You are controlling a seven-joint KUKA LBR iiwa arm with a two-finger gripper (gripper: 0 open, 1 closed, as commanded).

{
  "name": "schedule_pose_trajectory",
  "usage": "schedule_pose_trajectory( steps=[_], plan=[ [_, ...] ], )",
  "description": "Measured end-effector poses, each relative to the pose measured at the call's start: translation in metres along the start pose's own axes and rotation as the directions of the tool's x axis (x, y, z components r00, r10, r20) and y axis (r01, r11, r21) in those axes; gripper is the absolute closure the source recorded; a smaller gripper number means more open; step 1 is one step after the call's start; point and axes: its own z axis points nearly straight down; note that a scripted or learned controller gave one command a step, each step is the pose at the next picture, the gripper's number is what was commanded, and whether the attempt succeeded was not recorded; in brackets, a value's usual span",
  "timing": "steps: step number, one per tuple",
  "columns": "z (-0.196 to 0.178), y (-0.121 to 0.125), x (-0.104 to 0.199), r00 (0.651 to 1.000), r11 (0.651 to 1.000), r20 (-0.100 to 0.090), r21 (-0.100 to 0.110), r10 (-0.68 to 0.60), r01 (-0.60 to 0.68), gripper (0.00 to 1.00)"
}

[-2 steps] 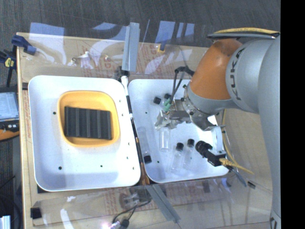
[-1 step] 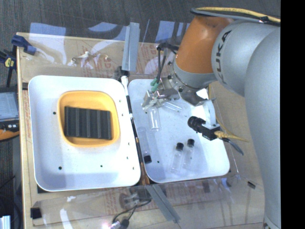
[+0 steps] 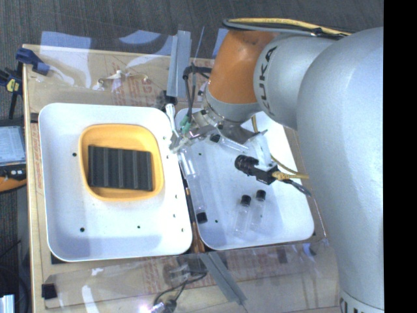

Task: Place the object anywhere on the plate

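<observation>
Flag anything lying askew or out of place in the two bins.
One clear vial lies tilted over the seam between the two bins, partly outside the right bin. The yellow plate in the left bin sits square.

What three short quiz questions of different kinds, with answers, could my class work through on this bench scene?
1. True or false: the yellow plate lies in the left bin.
2. Which bin holds the clear vials? A) the left bin B) the right bin C) neither
3. Fill in: the plate's middle bears a dark, ribbed ____.

Key:
1. True.
2. B: two small clear vials with dark caps lie in the right bin, below the arm.
3. Insert: a black rectangle with ridges running top to bottom in the view.
</observation>
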Motion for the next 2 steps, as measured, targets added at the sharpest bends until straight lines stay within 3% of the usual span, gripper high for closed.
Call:
schedule_pose_trajectory(
  steps=[1, 2],
  plan=[
    [-0.0005, -0.0124, 0.0233, 0.992, 0.992, 0.000, 0.000, -0.125, 0.125, 1.00],
    [-0.0005, -0.0124, 0.0231, 0.992, 0.992, 0.001, 0.000, -0.125, 0.125, 0.00]
  ],
)
